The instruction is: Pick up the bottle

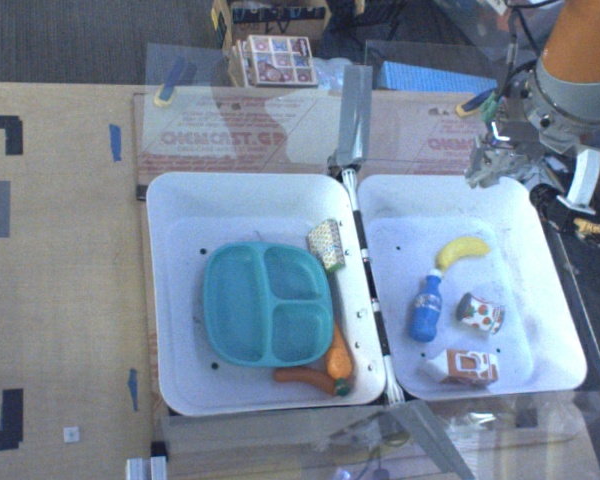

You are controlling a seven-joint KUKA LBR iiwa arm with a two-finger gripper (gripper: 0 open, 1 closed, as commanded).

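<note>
A blue bottle [426, 310] with a white cap lies in the middle of the right bin [560, 358], cap pointing to the far side. My gripper [492, 171] hangs above the far rim of that bin, well up and to the right of the bottle. It is open, with nothing between its fingers. The grey arm with its orange band comes in from the upper right corner.
In the right bin a yellow banana [463, 251] lies just beyond the bottle, and two small cartons [480, 314] [470, 366] lie to its right. The left bin [170, 268] holds a teal divided plate [270, 303], carrots [335, 360] and a patterned packet [327, 243]. Boxes [274, 60] stand behind.
</note>
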